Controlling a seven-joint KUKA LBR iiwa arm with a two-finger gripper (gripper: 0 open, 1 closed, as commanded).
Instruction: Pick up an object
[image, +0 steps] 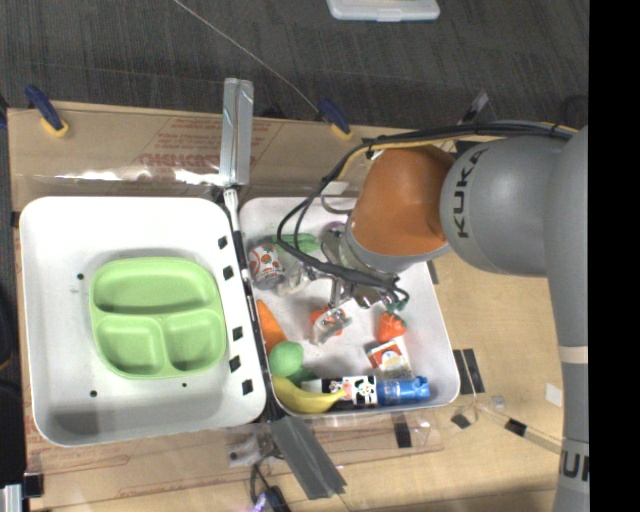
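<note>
Arm lowered into the right bin; gripper (340, 300) poised directly over a small orange-and-white object (330, 320) on the bin floor.

The gripper sits at the centre of the right bin (440, 330), below the arm's orange band (400, 205). Whether its jaws are spread or pressed together cannot be told, as cables and the wrist obscure them; contact with the small object below is likewise unclear. Other contents of the right bin: a patterned cup (267, 264) near the left wall, a carrot (270, 325), a green ball (286, 357), a banana (305, 398) along the front edge, a cow-print bottle with blue cap (375, 389) beside it, a strawberry-like item (391, 324) and a small red-and-white packet (388, 354). The left bin (50, 300) holds a green sectioned tray (157, 315).
</note>
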